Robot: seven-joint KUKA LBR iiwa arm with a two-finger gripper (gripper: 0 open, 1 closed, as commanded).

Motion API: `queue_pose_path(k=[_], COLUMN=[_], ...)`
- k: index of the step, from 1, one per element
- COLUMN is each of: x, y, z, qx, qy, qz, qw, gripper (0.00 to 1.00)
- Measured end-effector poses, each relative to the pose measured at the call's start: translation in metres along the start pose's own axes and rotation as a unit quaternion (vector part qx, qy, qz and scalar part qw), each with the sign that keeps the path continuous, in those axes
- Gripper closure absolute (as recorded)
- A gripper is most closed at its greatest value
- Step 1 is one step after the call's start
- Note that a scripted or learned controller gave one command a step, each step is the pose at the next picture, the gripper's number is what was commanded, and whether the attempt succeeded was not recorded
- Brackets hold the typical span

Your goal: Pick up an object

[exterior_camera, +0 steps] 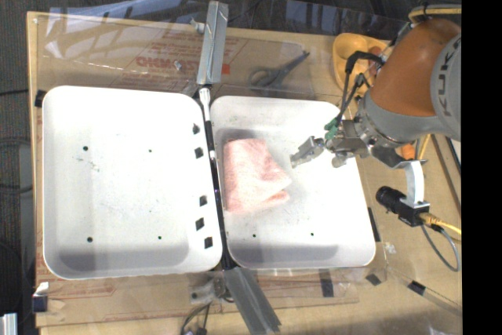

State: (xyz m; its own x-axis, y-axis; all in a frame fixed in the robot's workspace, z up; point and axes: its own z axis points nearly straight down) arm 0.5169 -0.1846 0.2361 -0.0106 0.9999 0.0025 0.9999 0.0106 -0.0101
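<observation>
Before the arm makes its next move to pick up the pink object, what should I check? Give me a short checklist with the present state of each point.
1. Pink object lies in the right bin: ok.
2. Nothing lies on top of it: ok.
3. Gripper is above the right bin, to the object's right: ok.
4. Gripper is over the object: not ok.
5. Fingers open enough: cannot tell.

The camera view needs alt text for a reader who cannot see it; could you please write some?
A pink pouch lies in the right white bin, with the arm's gripper poised just beside it. The left bin sits alongside, and scissors rest on the bench behind.
</observation>
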Motion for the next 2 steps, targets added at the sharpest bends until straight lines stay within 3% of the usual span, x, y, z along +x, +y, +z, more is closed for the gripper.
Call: queue_pose_path(k=[1, 2], x=[0.002, 0.045], y=[0.030, 0.034], z=[0.125, 0.145], qx=[0.000, -0.004], qy=[0.000, -0.002], qz=[-0.058, -0.090], qw=[0.9983, 0.9959], gripper=[0.00, 0.00])
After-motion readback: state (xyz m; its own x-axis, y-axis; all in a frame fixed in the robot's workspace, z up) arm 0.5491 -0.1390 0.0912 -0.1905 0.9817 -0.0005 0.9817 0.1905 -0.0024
